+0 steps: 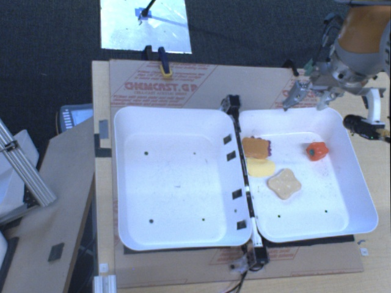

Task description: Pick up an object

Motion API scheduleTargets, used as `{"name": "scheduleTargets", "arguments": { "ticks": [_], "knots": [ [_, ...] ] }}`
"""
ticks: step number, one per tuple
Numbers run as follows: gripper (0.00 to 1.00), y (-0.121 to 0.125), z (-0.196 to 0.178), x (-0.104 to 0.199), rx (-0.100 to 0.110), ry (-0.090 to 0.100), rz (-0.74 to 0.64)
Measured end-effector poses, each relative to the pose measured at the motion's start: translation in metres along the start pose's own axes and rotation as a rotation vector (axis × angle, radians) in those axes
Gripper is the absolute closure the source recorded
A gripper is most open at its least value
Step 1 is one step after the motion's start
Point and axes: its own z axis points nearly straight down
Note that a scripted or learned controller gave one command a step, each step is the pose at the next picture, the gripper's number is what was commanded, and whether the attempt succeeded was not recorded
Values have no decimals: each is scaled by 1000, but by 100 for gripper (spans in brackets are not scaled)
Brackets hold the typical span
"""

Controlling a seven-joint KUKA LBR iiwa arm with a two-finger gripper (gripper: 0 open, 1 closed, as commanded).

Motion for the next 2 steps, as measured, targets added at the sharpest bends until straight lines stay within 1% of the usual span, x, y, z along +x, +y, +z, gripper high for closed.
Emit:
{"name": "scheduleTargets", "arguments": {
  "ticks": [1,2],
  "knots": [
    [0,-42,-60,87,-5,3,-10],
    [100,-41,-67,81,-4,0,-4]
  ]
}}
